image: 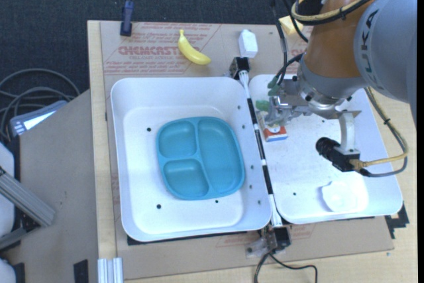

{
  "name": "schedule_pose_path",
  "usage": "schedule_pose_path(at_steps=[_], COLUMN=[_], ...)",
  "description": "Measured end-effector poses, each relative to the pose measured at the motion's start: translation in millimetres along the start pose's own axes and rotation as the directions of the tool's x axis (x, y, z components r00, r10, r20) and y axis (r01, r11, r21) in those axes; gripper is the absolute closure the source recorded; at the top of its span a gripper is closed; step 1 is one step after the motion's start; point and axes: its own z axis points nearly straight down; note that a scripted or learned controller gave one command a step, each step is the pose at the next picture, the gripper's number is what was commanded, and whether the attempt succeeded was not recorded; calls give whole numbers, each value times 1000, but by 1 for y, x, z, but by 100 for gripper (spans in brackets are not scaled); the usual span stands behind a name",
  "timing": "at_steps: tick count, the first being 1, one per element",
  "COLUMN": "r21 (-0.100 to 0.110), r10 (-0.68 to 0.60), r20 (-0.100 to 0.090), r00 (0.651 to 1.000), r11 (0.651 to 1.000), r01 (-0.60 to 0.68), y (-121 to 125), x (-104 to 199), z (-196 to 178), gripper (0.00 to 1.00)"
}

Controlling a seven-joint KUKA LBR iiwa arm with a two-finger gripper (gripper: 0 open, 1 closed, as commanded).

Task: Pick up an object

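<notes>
Left bin: holds a blue divided plate, three compartments, lying flat near the bin's centre, nothing in the compartments. Behind the bin at 12 o'clock, a yellow banana lies on the cardboard bench top, outside both bins. A white clip-like part sits just right of it, at the head of the seam between the bins.

Right bin: small red-and-white box at 9 o'clock, close to the shared wall. A green item shows just above it, too hidden to identify. A pale white rounded object sits at 5 o'clock near the front rim.

Arm comes in from 2 o'clock, orange band over the right bin's back half, wrist pointed down. Gripper is low over the box and green item at the bin's left edge. Can't tell whether it's spread or clamped, or whether it's touching either one.
</notes>
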Motion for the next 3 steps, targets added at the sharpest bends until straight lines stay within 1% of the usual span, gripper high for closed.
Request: schedule_pose_path(at_steps=[1,2,3], r21=[4,0,3], r10=[0,0,1], r20=[-1,0,0], r00=[1000,1000,1000], r11=[1000,1000,1000], r01=[0,0,-1], y=[4,18,9], x=[21,41,15], z=[22,16,11], gripper=[100,100,100])
